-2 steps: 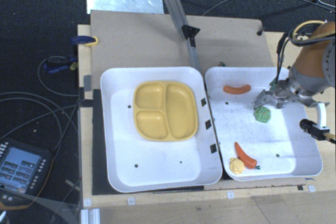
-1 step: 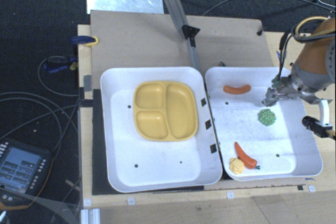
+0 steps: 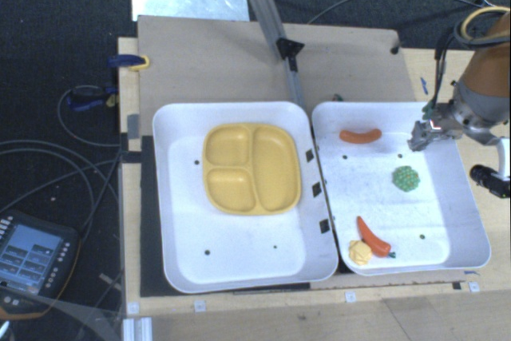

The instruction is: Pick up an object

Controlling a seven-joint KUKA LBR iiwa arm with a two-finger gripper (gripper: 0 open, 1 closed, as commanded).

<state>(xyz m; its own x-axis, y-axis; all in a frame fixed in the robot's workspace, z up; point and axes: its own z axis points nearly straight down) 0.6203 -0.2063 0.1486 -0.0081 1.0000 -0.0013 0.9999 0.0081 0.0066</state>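
Camera view: my claw (image 3: 421,138) at right bin's (image 3: 467,172) far edge; finger state, I cannot tell. Candidates: sausage (image 3: 360,136) nearest, green ball (image 3: 406,178) just below, carrot (image 3: 373,236) touching yellow piece (image 3: 360,252). Risk: ball rolling off, rim blocking descent. Left bin: yellow tray (image 3: 251,168), well apart.
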